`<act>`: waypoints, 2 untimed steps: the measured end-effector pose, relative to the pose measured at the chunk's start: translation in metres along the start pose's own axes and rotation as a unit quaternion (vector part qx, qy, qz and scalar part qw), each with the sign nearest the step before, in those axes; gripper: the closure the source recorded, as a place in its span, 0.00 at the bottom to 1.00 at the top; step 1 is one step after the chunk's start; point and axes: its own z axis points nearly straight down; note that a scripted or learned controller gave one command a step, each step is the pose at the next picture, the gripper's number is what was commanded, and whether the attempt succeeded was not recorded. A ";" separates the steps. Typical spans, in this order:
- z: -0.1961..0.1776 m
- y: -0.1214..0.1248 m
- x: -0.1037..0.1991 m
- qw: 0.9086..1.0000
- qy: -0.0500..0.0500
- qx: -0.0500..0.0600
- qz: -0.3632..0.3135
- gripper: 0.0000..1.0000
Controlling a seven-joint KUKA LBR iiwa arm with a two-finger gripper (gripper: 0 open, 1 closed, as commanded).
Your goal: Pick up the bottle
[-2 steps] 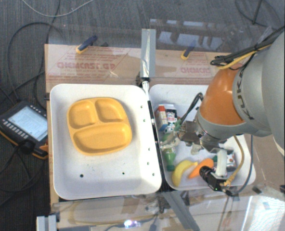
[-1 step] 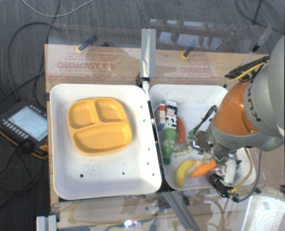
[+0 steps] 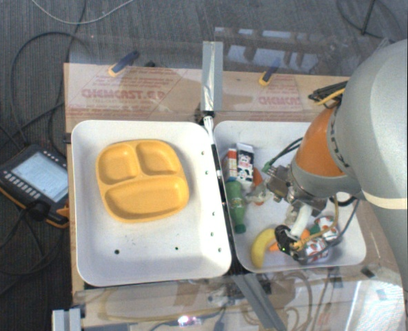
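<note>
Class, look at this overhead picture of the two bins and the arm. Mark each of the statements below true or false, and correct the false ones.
1. The yellow tray lies in the left bin. True.
2. The green bottle lies in the left bin. False: it lies in the right bin, along that bin's left wall.
3. The banana is near the right bin's front edge. True.
4. The arm reaches over the left bin. False: it is over the right bin.
5. The tray has three compartments. True.
6. The small carton stands on the tray. False: it is in the right bin, beside the bottle's upper end.
</note>
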 end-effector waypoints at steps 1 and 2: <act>-0.007 0.001 0.001 1.000 -0.002 0.000 -0.001 1.00; -0.091 -0.075 0.049 0.986 -0.006 0.005 0.167 1.00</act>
